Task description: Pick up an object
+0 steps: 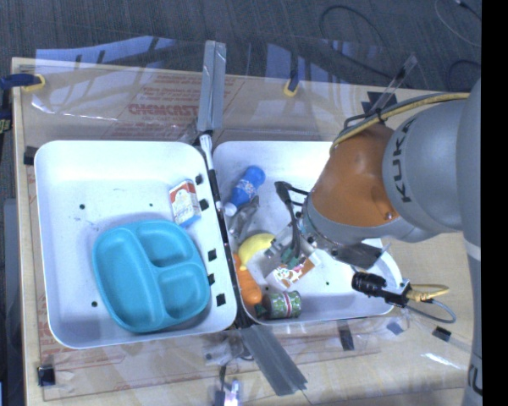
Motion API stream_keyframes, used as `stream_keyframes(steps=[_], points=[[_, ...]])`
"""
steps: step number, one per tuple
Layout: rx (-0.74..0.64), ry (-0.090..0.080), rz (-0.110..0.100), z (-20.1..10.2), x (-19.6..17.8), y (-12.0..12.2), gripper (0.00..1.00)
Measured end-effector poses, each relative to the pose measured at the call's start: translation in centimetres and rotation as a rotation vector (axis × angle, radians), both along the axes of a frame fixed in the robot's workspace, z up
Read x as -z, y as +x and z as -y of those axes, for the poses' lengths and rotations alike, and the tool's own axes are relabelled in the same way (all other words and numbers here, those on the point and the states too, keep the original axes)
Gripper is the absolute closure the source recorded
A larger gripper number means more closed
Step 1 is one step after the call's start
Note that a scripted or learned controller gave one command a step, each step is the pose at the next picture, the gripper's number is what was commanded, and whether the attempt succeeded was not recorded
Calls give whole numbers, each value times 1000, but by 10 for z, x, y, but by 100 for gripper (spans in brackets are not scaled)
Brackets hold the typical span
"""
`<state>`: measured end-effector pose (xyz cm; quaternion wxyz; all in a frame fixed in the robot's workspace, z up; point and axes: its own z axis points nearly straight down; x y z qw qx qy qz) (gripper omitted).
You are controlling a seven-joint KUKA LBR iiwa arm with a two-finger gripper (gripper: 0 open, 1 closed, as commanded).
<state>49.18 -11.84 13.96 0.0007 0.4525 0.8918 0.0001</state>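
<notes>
The grey arm (432, 176) with its orange band (356, 184) reaches in from the right and hangs low over the right bin (322, 155), covering much of that bin's middle and right part. The pincer (289, 256) is down among the clutter near the bin's front; whether it is wide, narrow or closed on anything cannot be told, because the wrist hides most of it. Just under it lies a small carton or packet with a white, red and green label (293, 272), touching or very nearly touching the pincer's tip. Just left of that sits a yellow lemon-like fruit (256, 246), and in front of the fruit, against the bin's left wall, an orange carrot-shaped piece (249, 286). A small can with a green and dark label (281, 304) lies on its side near the front wall. Toward the back left of this bin a clear bottle with a blue cap (244, 189) lies tilted. The left bin (85, 167) holds a turquoise divided plate (151, 275) in its front half, and a small red and white box (184, 203) near its right wall. Both bins stand on the tabletop (110, 100), which is covered by a clear plastic sheet (135, 74).
</notes>
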Motion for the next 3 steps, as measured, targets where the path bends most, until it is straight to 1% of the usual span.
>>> stream_keyframes(steps=[1, 2, 3], points=[[-223, 1, -3, 30, 23, -7, 0], [-609, -1, 0, 66, 20, -14, 0], [-604, 0, -2, 77, 37, -14, 0]])
